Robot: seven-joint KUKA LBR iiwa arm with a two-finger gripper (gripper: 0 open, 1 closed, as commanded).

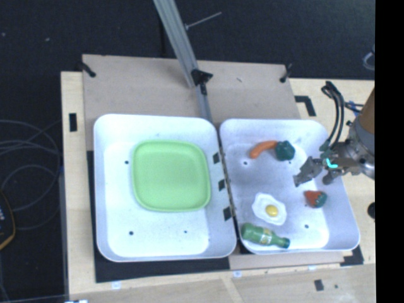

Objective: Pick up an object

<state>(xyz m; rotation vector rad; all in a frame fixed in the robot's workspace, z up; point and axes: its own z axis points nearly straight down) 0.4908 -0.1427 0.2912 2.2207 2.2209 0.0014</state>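
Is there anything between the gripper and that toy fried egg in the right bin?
Nothing visible. The gripper sits up and to the right of the white-and-yellow toy fried egg, with bare bin floor between them. The red toy strawberry lies off to the right, clear of that line.

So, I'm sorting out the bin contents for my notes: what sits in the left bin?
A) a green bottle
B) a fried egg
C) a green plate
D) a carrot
C: the green plate lies alone in the left bin, while the fried egg, green bottle and carrot all lie in the right bin.
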